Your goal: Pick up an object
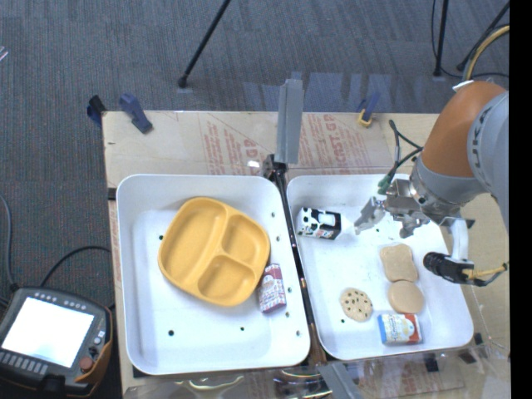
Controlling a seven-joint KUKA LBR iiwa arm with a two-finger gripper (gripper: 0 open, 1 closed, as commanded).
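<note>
The end effector [405, 209] hangs over the right bin [328, 339], its fingers spread wide and holding nothing. The nearest thing, a toast slice [398, 262], lies just below it toward the near rim; a second slice [406, 297], cookie [357, 303] and carton [320, 223] lie around, none blocking.

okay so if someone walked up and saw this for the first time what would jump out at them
Most likely the bright yellow divided tray lying in the left bin. Next, the grey arm with its orange band reaching in from the right, its gripper over the far part of the right bin. Small items are scattered there: a black-and-white cow-patterned carton, a chocolate chip cookie and two tan slices.
</note>
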